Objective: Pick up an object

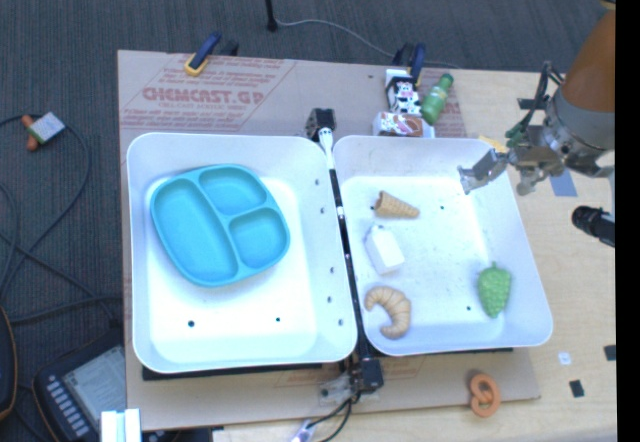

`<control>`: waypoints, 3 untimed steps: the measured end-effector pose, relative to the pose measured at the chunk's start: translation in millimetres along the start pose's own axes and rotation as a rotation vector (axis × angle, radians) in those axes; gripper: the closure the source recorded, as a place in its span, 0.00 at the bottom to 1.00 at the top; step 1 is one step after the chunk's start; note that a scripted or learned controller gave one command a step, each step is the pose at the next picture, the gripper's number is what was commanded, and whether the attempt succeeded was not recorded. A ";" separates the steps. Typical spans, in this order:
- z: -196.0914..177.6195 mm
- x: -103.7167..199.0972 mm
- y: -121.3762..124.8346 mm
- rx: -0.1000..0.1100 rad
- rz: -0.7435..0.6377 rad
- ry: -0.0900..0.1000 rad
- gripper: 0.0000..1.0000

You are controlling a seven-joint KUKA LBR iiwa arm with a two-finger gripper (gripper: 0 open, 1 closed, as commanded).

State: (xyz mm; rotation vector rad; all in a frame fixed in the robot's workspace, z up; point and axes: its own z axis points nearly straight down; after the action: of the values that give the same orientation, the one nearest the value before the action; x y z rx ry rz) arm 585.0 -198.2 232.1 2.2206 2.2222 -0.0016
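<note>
The gripper (500, 168) is seen above the right bin's (520, 230) upper right corner, its fingers spread with nothing between them. In that bin are laid an ice-cream cone (396, 206), a white block (384, 250), a croissant (390, 310) and green grapes (494, 290).

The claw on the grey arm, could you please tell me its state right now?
Claw: cannot be told whether open or closed; nothing visible in it, over the right white bin's far edge.

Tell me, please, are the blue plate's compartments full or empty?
Empty: all three compartments of the blue plate show bare blue surface in the left bin.
</note>
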 end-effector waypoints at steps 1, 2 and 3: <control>136.8 19.7 -3.8 0.001 0.000 0.001 0.00; 143.9 36.8 -54.5 -0.011 0.001 -0.003 0.00; 144.5 87.1 -98.4 -0.011 0.002 -0.004 0.00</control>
State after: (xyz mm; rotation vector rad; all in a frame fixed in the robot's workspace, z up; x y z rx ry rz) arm 486.4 -111.3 87.7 2.2148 2.2128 0.0060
